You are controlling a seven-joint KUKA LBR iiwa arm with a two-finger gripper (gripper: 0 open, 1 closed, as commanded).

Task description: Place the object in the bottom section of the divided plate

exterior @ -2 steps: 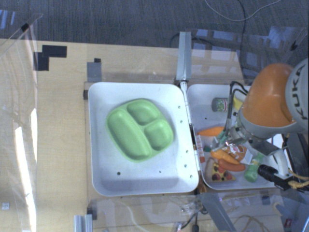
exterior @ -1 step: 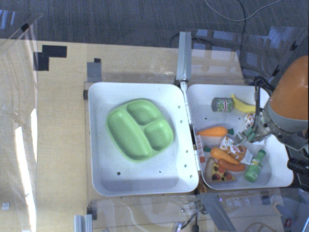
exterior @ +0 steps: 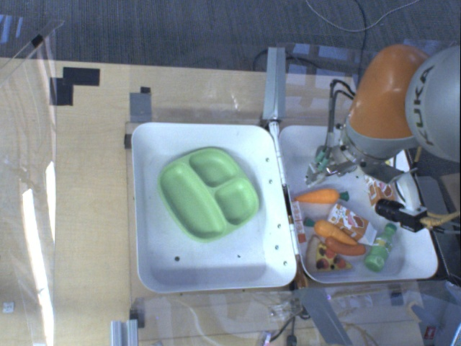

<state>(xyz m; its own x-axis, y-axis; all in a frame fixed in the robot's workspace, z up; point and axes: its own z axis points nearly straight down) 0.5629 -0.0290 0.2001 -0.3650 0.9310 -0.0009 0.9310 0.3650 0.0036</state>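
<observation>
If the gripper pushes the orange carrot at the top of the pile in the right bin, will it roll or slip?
The carrot looks rounded and tapered, so a side push would probably roll it in a curve. Its smooth, toy-like surface suggests it may slip between the fingers of the gripper. It lies apart from the pile in the right bin, so it should move freely.

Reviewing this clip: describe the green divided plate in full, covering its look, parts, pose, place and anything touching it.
The divided plate is light green, looks like smooth plastic, and has rounded corners. Raised ridges split it into three sections: one long section on its left and lower side and two smaller ones toward the right. It lies flat, right side up, turned at an angle, near the middle of the left bin. All three sections look bare. It rests on the bin floor, with nothing else touching it.
</observation>
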